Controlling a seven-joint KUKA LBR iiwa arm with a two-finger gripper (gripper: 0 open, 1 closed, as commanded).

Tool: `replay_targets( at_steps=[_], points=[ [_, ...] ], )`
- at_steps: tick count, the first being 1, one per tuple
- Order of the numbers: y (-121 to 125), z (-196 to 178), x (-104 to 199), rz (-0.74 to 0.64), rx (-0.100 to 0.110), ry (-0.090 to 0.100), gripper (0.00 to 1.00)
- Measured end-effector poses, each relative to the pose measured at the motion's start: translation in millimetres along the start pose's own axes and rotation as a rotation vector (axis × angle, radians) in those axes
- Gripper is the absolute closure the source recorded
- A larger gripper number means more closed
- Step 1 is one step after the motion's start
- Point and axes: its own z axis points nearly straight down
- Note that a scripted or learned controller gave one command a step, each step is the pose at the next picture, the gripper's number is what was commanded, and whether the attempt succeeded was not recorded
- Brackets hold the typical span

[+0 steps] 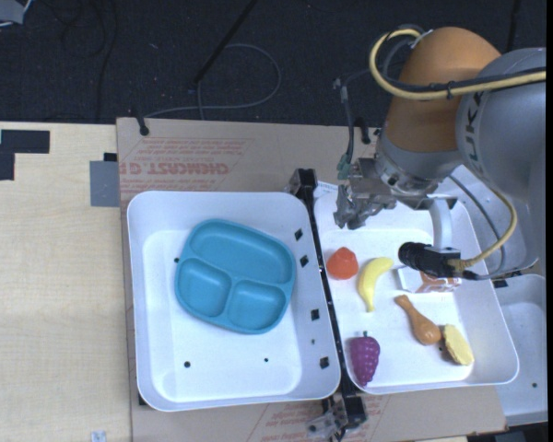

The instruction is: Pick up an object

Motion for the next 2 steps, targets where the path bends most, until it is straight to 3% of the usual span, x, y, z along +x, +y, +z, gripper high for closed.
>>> replay_targets(
  at_steps=[1, 2],
  points=[
    [-22, 9, 49, 0.001, 0.002, -0.001, 1.00],
    [-26, 23, 105, 0.000, 0.002, -0.001, 1.00]
  ],
)
